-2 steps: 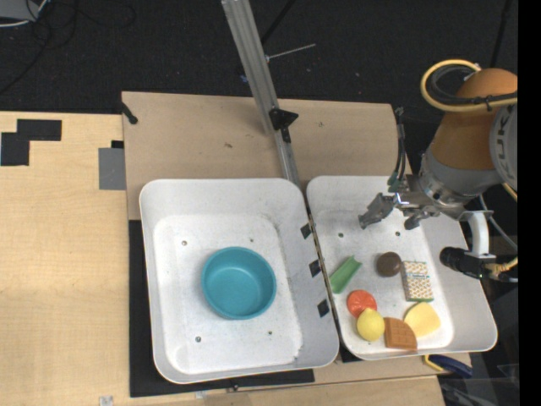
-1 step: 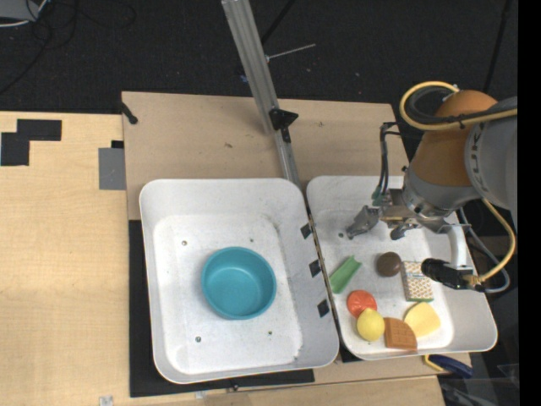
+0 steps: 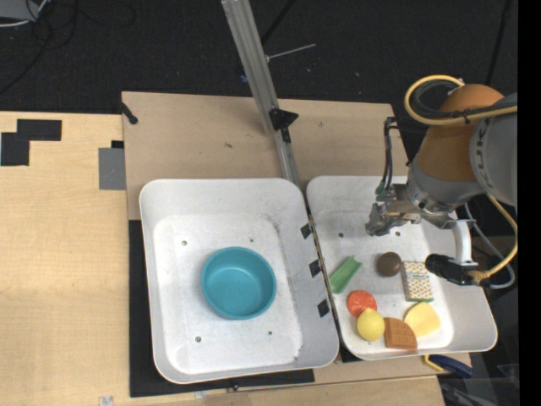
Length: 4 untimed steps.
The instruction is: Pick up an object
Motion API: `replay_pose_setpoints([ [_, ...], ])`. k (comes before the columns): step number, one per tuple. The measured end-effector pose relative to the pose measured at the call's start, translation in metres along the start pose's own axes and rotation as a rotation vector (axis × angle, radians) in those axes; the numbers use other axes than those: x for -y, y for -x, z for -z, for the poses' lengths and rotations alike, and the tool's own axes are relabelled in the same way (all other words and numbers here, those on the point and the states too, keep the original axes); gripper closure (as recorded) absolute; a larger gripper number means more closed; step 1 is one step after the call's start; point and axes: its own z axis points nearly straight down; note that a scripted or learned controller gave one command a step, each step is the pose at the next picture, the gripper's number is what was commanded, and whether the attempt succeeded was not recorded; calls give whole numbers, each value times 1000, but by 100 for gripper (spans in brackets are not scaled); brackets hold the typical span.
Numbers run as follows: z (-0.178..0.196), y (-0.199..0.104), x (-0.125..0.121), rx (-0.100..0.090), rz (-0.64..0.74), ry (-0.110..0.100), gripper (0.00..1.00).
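Object to be picked: none is chosen that I can tell, and all the small items lie loose in the right bin, so the pick looks not yet made. The hand hangs low over that bin's upper middle, above bare white floor, and whether it is wide or narrow I cannot tell from this angle; nothing shows in it. The nearest item is a small dark brown ball, round and matte, just at 6 o'clock from the hand. At 7 o'clock lies a flat green wedge. Further toward 6 o'clock sit a glossy red tomato, a smooth yellow lemon, a tan bread-like piece, a yellow rounded block and a small printed carton, crowded together, some touching. The left bin holds a teal plastic bowl, smooth and round, well apart at 8 o'clock. What remains, by my reading: descend, close, lift
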Motion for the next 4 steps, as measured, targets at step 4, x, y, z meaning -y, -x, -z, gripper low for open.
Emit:
replay_pose_setpoints([
  [4,148,-37,-5,-1,3,0,100],
])
